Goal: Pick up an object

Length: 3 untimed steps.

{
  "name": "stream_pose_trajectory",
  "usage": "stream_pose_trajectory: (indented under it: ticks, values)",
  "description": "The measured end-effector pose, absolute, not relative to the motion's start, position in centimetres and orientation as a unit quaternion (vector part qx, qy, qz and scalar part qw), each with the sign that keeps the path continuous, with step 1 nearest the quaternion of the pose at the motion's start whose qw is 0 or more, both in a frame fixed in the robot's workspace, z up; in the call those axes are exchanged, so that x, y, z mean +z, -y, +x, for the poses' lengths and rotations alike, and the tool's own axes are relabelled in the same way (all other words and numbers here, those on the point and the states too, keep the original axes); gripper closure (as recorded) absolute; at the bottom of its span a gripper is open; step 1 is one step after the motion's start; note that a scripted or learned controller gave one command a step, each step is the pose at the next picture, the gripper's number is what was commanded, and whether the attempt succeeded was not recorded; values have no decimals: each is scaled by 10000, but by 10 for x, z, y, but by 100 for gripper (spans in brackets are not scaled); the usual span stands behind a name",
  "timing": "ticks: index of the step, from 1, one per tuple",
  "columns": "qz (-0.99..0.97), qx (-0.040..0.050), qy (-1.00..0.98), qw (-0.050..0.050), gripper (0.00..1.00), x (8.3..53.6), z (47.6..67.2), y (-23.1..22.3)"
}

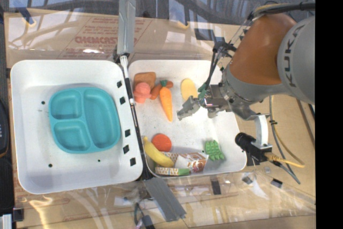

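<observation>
Teal divided plate in the left bin, toy carrot and yellow piece in the right bin, fingers spread and empty just right of the carrot, grey arm reaching in low from the right

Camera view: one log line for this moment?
pincer over right bin, nothing seen held | nearest: carrot, yellow piece | teal tray in left bin
</observation>
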<state>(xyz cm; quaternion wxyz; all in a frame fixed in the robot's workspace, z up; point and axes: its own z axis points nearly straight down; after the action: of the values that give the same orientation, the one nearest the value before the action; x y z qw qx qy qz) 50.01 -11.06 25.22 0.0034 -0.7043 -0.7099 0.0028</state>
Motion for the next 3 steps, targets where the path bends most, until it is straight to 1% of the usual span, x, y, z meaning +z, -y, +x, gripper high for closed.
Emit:
stream_pose_trajectory:
  ticks: [1, 2, 3]
  values:
    - [-7014, 39, 7128, 50, 0, 131, 565, 125]
    - [-6903, 16, 7235, 17, 0, 89, 600, 127]
    - [-6896, 36, 7242, 36, 100, 96, 600, 128]
